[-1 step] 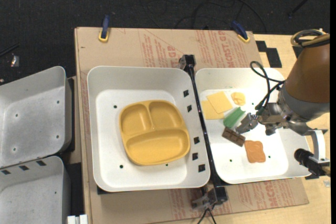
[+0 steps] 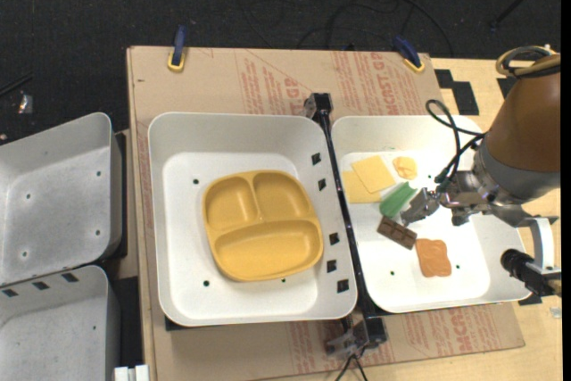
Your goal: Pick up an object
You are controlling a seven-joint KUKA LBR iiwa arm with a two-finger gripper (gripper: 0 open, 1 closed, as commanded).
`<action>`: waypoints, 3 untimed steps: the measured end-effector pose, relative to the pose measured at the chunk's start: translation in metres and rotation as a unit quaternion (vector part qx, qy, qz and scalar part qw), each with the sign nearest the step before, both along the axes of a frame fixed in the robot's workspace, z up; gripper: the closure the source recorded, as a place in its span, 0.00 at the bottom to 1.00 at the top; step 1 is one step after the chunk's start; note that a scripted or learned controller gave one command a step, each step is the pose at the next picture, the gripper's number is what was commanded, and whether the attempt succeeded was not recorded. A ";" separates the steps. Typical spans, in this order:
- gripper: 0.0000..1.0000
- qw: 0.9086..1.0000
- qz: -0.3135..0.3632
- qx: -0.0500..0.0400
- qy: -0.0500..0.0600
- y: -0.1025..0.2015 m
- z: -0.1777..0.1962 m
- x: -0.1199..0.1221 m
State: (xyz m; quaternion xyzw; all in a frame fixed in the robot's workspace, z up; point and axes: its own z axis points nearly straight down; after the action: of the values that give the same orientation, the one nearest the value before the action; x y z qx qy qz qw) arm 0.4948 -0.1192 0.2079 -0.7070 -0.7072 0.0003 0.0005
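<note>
In the right bin (image 2: 464, 285) lie several small items: a pale yellow square slab (image 2: 370, 175), a small yellow round piece (image 2: 405, 166), a green block (image 2: 396, 198), a dark brown bar (image 2: 396, 233) and an orange-brown toast-shaped piece (image 2: 434, 258). My gripper (image 2: 419, 206) reaches in from the right and sits low, right beside the green block and just above the brown bar. Nothing is visibly between its fingers.
The left bin (image 2: 169, 219) holds a yellow divided plate (image 2: 262, 223). A black divider with clips (image 2: 335, 192) separates the two bins. Cables (image 2: 446, 134) loop over the right bin's back. White trays (image 2: 53, 192) lie off the bench at left.
</note>
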 end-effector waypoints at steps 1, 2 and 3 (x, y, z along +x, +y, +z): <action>0.00 1.000 -0.001 0.001 0.002 0.001 -0.056 -0.011; 0.00 1.000 -0.001 0.001 0.002 0.002 -0.110 -0.012; 1.00 1.000 -0.002 0.000 0.000 0.001 -0.097 -0.011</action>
State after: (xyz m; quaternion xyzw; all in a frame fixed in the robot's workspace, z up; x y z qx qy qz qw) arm 0.4837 -0.1179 0.1111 -0.7086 -0.7056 0.0001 0.0007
